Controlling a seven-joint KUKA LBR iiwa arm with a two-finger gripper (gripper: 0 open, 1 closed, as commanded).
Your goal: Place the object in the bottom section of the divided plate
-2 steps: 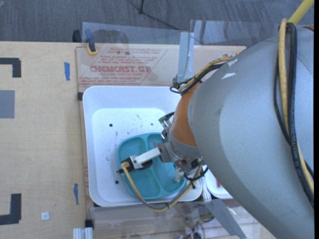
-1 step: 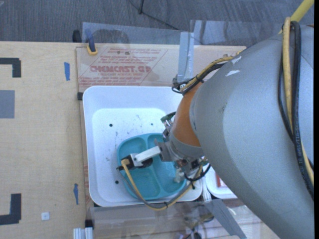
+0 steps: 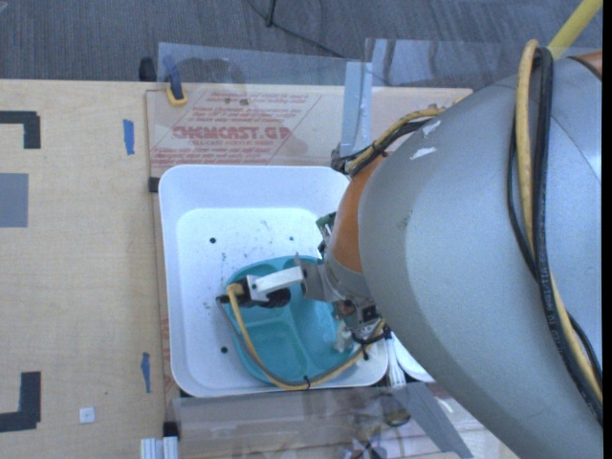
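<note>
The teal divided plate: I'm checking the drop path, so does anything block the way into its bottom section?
No loose thing visibly lies in the teal divided plate inside the white bin. A yellow cable curves across it, and the grey arm hides its right part, end effector included.

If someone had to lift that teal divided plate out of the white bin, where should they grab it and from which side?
Probably the teal divided plate is best taken by its raised rim at the lower-left curve, coming from the left of the view. That edge lies bare, with room to the white bin wall, while the arm covers the plate's right side. It appears to lie flat, so a pinch over the rim suits.
</note>
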